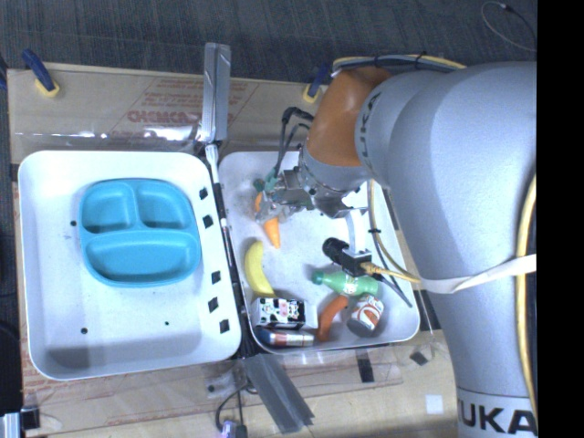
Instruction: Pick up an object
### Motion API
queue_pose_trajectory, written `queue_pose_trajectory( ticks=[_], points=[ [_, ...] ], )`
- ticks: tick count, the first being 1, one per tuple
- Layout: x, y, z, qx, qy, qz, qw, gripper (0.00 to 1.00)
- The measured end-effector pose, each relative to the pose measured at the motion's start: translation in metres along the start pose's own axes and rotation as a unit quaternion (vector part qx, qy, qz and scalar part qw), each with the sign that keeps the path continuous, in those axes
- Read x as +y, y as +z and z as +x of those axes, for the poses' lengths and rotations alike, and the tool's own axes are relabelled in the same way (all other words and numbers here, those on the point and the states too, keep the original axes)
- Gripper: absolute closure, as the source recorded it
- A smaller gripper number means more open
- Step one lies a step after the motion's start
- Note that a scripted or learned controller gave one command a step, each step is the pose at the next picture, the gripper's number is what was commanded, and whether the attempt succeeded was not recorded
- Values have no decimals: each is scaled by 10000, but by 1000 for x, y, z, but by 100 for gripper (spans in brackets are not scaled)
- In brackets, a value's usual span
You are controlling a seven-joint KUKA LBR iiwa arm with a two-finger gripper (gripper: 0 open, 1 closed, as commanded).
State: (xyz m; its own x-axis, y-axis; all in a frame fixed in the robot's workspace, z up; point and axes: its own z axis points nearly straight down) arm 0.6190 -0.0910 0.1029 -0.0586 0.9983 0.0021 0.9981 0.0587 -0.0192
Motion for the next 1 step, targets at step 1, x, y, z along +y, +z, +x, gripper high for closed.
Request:
queue_pose_trajectory(
  ticks=[1],
  points=[
    [36, -130, 36, -3, 739, -51, 9973, 100]
  ],
)
